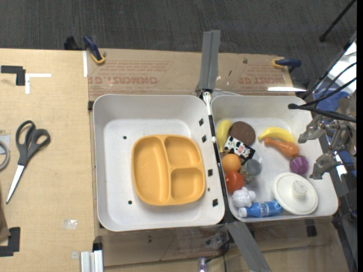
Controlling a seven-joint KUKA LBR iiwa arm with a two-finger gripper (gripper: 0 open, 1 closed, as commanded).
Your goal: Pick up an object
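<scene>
I find the gripper point(321, 147) at the right edge of the right bin point(266, 102), above the rim and clear of the contents. Its fingers stand apart with nothing between them, so I record it as open and carrying no load.

The candidate objects all lie in the right bin: 2 bananas, one point(223, 130) against the divider and one point(277, 134) further right; an orange carrot-like piece point(282, 147) touching the second banana; a purple fruit point(299, 165); a white lidded dish point(295, 193); a blue bottle point(262, 209); a brown round piece point(243, 132); an orange ball point(230, 162). The left bin point(108, 169) holds a yellow divided plate point(168, 169). Scissors point(25, 149) lie on the worktop point(45, 208), well apart.

My judgement: the step in hand is choosing a target and descending. I would take the purple fruit, as it sits nearest the gripper with bare bin floor on most sides. I would centre over it, keep the fingers wide until they pass its widest part, and align them so neither lands on the carrot-like piece or the dish. The left cluster is crowded; a descent there risks pinching 2 items or none.
</scene>
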